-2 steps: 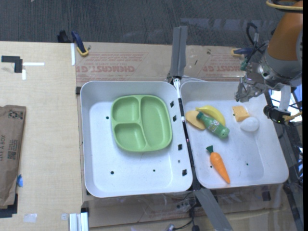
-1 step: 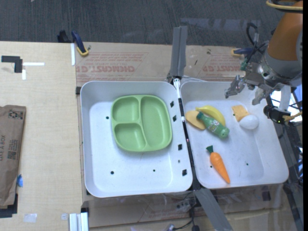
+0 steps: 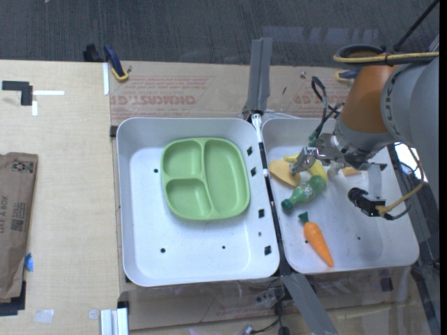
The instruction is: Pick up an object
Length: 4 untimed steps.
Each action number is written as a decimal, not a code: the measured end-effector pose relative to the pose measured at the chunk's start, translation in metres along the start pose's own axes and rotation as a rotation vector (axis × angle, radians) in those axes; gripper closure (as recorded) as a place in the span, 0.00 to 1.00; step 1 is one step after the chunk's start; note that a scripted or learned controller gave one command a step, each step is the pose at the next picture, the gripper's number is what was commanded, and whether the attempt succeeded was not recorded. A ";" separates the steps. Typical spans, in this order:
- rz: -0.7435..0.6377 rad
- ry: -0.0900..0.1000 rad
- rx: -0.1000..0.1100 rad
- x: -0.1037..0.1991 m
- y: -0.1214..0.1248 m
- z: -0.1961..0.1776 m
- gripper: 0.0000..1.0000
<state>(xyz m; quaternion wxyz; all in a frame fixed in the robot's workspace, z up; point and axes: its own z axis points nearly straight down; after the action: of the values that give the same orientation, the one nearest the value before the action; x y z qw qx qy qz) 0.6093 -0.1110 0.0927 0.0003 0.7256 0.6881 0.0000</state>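
Tool (image 3: 305, 160) over yellow obj (image 3: 283, 172), R bin (image 3: 370, 253)

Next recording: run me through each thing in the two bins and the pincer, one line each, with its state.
Green plate: flat, right way up, nothing in its compartments, in the left bin.
Green bottle: lying on its side in the right bin.
Carrot: lying flat, apart from the bottle.
Yellow piece: lying by the divider.
Banana: partly under the pincer.
Pincer: low over the pile; grip unclear.

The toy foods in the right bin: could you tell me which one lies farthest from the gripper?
The carrot, orange with a green top, lies alone toward the bin's front; the green bottle and yellow pieces sit close under the gripper.
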 end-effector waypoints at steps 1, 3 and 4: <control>-0.083 -0.001 0.000 -0.049 0.027 -0.098 0.00; 0.077 -0.002 0.002 -0.012 0.051 -0.252 0.00; 0.067 0.000 0.003 0.018 0.048 -0.066 0.00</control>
<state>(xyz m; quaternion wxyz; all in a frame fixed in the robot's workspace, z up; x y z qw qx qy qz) 0.6583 -0.0952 0.1591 -0.0007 0.7483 0.6633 -0.0009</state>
